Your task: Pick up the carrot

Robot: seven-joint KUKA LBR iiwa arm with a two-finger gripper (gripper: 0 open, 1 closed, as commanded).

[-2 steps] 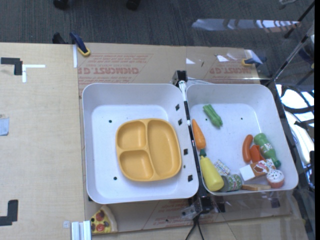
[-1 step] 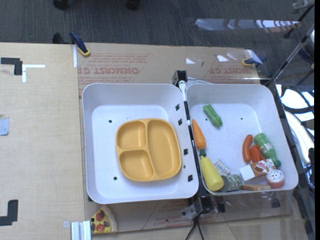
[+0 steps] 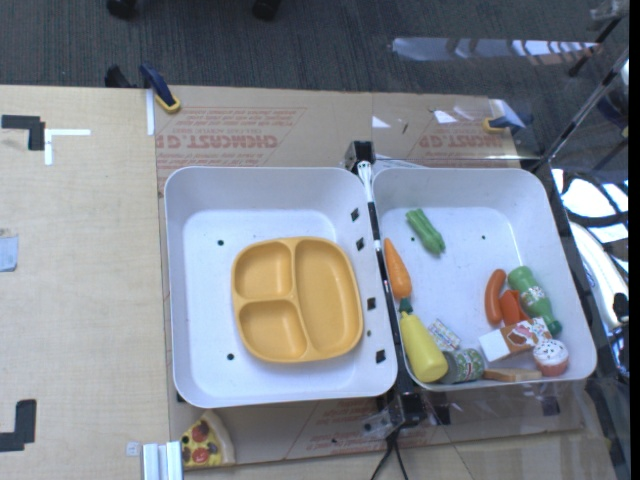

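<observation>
- Red printed lettering is showing on the cardboard sheet [image 3: 240, 128] lying under the two bins; it is appearing upside down or mirrored from this view and cannot be made out with certainty.
- A second patch of the same red print is sitting at the sheet's right part, equally hard to read.
- No other lettering is reading clearly.

The carrot [image 3: 397, 269] lies against the right bin's left wall [image 3: 376, 268], the yellow bottle [image 3: 421, 348] touching below, open floor to its right.
</observation>
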